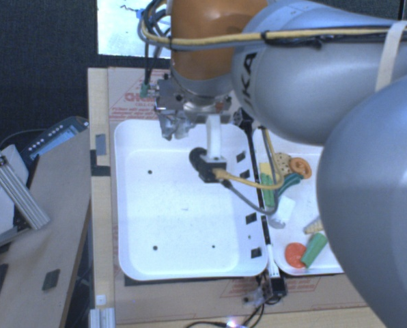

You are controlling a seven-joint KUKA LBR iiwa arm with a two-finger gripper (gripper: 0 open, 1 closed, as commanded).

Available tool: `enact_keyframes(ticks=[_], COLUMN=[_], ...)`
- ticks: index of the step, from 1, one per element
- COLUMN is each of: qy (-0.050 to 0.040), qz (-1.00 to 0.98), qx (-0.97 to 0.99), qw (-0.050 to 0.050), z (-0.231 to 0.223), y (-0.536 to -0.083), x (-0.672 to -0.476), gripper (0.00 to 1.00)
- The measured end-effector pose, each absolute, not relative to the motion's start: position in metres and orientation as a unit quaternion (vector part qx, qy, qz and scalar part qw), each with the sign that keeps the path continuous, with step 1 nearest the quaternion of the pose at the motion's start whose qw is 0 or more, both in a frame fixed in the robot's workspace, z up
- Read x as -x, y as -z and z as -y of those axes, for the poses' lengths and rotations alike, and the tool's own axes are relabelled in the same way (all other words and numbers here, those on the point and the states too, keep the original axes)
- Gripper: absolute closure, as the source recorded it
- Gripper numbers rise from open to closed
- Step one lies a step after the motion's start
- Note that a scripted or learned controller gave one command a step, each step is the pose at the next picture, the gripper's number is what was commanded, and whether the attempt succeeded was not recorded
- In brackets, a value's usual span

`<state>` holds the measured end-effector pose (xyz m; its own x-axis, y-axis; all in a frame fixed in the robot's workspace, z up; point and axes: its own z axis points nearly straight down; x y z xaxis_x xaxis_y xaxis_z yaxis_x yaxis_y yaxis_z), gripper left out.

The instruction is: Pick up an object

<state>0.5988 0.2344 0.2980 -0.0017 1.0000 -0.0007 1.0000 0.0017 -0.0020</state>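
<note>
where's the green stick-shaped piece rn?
Camera view: the green stick lies in the right bin, near its front edge, leaning against the red round piece, below the arm.

Off-bench clutter on my feed, none of it in the bins.

At my left I see a dark handheld device (55,137) lying on the brown side table (46,217), with a ribbed metal rail (12,186) slanting just below it; a bright white panel (125,16) shows behind the bench.
</note>
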Motion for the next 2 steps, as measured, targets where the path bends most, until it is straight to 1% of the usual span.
enact_keyframes(ticks=[1, 2], qy=[-0.0015, 0.0022], qz=[0.705, 0.709], qx=[0.709, 0.705], qw=[-0.001, -0.001], z=[-0.164, -0.213], y=[-0.288, -0.283], x=[-0.597, -0.638], gripper=[1.00, 1.00])
